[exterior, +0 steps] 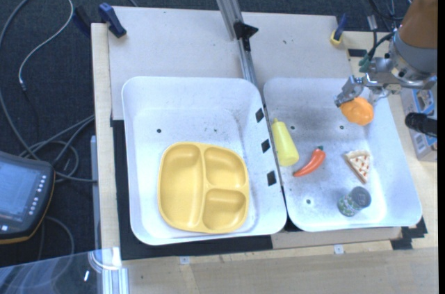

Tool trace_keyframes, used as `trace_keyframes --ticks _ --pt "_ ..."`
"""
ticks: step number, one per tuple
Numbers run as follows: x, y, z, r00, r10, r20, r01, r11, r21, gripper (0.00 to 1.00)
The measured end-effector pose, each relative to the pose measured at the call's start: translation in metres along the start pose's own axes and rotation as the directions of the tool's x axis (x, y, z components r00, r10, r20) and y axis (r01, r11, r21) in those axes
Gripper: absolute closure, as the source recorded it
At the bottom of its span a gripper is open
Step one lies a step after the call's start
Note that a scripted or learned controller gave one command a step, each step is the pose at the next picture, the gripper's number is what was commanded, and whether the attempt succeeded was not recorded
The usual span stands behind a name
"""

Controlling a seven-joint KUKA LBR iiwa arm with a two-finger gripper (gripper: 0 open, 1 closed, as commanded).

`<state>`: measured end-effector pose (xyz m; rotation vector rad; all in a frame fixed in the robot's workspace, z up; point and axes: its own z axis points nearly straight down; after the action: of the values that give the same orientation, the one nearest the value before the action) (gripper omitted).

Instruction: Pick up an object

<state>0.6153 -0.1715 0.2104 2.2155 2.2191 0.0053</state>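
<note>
The pincer (353, 96) is at the upper right of the right bin (396, 209), reached in by the grey arm (417, 42) from the right side. Just below it, and partly under its metal tip, is an orange round object (359, 112), perhaps a toy fruit. The two are touching or almost touching, but I cannot tell if the pincer is wide or narrow, or if the orange object is really between the fingers. I cannot tell either if the object rests on the bin floor or is a little lifted.

Going outward from the pincer: at about 6 o'clock lies a pizza slice toy (359, 165), and further at 6 o'clock a small dark round can (354, 201), near the lower rim. At about 8 o'clock there is a red-orange chili pepper (310, 161), and just beside it, toward 9 o'clock, a yellow bottle-shaped object (284, 142) near the wall between the bins. Much farther at 8 o'clock, the left bin (181, 94) holds a yellow divided tray (204, 186). Both bins stand on the worktop (174, 42).

In my judgement, the step in hand is the grasp of the orange object. The next move calls for a firm closing around it, then a straight lift; a round body can slip out easily.
</note>
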Motion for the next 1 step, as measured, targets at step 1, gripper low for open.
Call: trace_keyframes --ticks 1 --pt "0.0531 0.0053 -0.0143 1.000 -0.005 -0.003 0.005 1.000 0.002 1.00"
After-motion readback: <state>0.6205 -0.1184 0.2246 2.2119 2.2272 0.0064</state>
